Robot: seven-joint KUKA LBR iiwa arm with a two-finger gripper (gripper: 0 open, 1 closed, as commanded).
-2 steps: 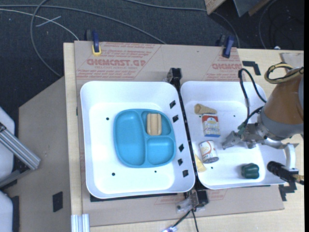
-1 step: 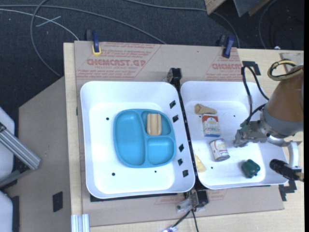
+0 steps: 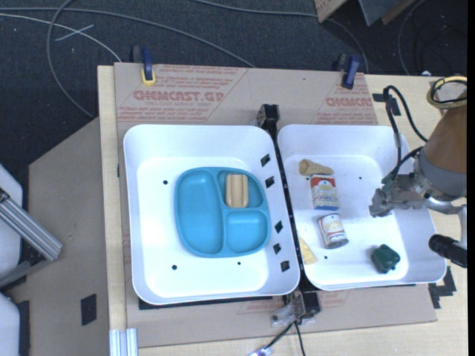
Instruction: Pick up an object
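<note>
Two bins; claw [image 3: 380,204] over right bin [image 3: 355,143], grip state unclear; can [image 3: 332,229] just left, green object [image 3: 385,257] below.

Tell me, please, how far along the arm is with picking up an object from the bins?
Nothing looks picked up yet. The gripper is low at the right bin's right side, and nothing shows between its fingers. The small can, red-and-white carton, green object and tan piece all lie on the right bin's floor. The grasp and the lift are left.
</note>
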